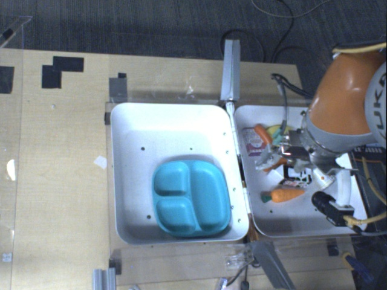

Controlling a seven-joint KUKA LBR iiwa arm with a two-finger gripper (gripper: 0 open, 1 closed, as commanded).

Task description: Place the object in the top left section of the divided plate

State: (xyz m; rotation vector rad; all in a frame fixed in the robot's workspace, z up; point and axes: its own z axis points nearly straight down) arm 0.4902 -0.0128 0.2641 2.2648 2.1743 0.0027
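Camera view: pincer (279, 156) low in right bin (290, 225), half hidden under arm (347, 95); open or closed, cannot tell. Carrot (284, 194) just below. Plate (192, 197) in left bin (130, 162).

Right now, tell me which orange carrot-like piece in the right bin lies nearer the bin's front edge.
The carrot lying flat just below the hand, green tip pointing left. The other orange piece sits higher, toward the back of the right bin.

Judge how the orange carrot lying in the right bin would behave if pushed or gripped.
The carrot looks tapered and rounded, so it would probably roll or pivot when pushed. Its smooth surface suggests a toy, likely light and possibly slippery. It lies flat, so tipping seems unlikely.
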